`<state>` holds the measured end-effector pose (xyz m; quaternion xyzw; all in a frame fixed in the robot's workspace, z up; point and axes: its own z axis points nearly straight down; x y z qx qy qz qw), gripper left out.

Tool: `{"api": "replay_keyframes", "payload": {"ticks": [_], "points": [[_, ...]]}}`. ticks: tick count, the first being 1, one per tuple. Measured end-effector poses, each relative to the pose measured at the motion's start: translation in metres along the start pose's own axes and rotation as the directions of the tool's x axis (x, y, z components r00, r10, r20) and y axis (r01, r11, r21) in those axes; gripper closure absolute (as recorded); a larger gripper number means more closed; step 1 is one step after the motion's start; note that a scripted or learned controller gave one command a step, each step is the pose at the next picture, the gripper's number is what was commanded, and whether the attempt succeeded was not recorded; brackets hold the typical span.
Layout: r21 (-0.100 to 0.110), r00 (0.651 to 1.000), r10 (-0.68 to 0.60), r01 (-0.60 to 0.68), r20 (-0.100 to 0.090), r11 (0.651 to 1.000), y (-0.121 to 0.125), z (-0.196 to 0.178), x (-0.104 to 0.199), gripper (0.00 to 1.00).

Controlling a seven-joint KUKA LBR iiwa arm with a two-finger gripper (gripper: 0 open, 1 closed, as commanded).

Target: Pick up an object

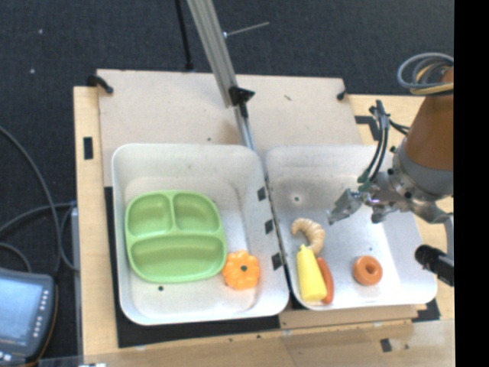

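Objects for picking: four in right bin (397, 293), one in left bin (145, 163), all lying loose.
Croissant-shaped piece (309, 232): tan, curved, toward 9 o'clock side of right bin, just above yellow bottle.
Yellow bottle (309, 275): lying lengthwise at about 7 o'clock of right bin, cap end up toward croissant piece, touching or nearly so.
Red-orange stick (327, 279): carrot-like, pressed along bottle's 3 o'clock side, against bin's lower rim.
Orange ring (368, 271): doughnut-shaped, flat on bin floor near 5 o'clock, well apart from bottle.
Gripper (345, 207): over right bin, a little above centre, pointing toward 9 o'clock; above and to 2 o'clock of croissant piece, apart from it.
Jaws: cannot tell how far open, too small and blurred; nothing seen between them.
Arm: entering from 3 o'clock, orange band (434, 132) above grey wrist, cables looped alongside.
Green divided tray (174, 235): three compartments, centre-left of left bin.
Orange pumpkin (241, 270): small, at 4 o'clock of tray, just beside its corner.
Aluminium post (214, 40): slanting up from between bins toward 12 o'clock.
Bench (183, 109): pale board under both bins.
Screen (23, 312): grey device at 8 o'clock on dark floor.
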<state>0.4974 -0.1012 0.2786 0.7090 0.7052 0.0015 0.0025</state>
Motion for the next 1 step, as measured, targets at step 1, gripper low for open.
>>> {"api": "replay_keyframes", "payload": {"ticks": [1], "points": [[0.002, 1.0, -0.001, 0.001, 0.002, 1.0, -0.0075, -0.0126, -0.0578, 0.0]]}}
